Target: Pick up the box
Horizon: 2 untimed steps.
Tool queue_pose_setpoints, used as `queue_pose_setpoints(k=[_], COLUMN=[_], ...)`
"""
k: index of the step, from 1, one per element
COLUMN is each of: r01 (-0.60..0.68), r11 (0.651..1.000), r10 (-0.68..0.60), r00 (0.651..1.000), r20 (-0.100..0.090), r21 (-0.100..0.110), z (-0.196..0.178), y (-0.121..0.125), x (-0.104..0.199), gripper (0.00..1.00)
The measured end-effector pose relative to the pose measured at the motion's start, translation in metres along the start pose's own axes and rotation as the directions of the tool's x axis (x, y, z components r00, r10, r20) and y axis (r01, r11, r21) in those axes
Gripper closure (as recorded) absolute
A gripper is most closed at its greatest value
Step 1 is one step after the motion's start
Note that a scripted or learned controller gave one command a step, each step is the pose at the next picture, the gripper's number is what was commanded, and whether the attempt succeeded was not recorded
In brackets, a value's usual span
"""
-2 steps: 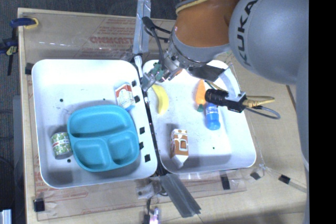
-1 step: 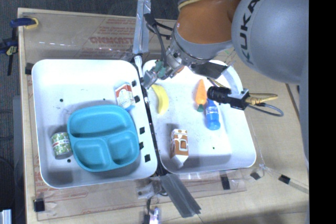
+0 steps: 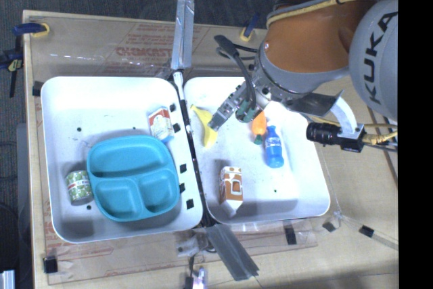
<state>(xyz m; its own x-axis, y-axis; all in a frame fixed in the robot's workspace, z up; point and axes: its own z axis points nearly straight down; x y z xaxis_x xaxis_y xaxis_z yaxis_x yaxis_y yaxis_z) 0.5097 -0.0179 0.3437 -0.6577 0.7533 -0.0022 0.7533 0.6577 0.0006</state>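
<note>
In the right bin (image 3: 308, 196), the gripper (image 3: 220, 120) hovers by the banana (image 3: 205, 125); jaws' state unclear. It should shift over the box (image 3: 231, 186).

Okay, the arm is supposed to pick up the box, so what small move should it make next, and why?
Probably shift the gripper toward the near edge of the right bin, over the box. The gripper sits above the yellow banana, and the box stands apart from it, untouched.
</note>
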Motion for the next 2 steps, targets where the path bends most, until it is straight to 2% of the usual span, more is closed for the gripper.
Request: queue_pose_setpoints(k=[1,2], r01=[-0.518,-0.835], r11=[0.855,0.55], r10=[0.518,0.835], r00=[0.855,0.55], r20=[-0.001,0.001], r21=[0.007,0.003], z=[0.0137,0.0152], y=[-0.0332,-0.0375], x=[0.0122,0.0072], gripper=[1.0,1.0])
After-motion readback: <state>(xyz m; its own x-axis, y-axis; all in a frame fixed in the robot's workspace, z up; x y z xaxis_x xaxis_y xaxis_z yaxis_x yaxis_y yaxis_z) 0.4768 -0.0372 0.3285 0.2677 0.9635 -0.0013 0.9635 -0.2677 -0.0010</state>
